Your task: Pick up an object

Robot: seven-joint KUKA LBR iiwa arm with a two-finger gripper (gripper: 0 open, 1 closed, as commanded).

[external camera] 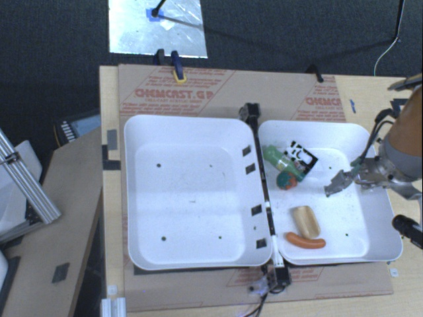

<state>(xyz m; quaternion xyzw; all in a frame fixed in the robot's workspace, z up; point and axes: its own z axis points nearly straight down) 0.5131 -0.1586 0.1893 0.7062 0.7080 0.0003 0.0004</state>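
Over the right bin (pixel 357 134), the pincer (pixel 332 185) is hovering near that bin's centre, reaching in from the bin's right side. Whether it is open or closed cannot be told from this view, and nothing is visibly gripped. A green bottle (pixel 283 163) is lying toward the bin's upper left, with a black-and-white object (pixel 303 155) touching it. A tan bread roll (pixel 306 221) is lying in the bin's lower part, and an orange sausage (pixel 305 242) is lying just beside it, nearer the bin's front rim. Both bins are resting on the worktop (pixel 192 91).
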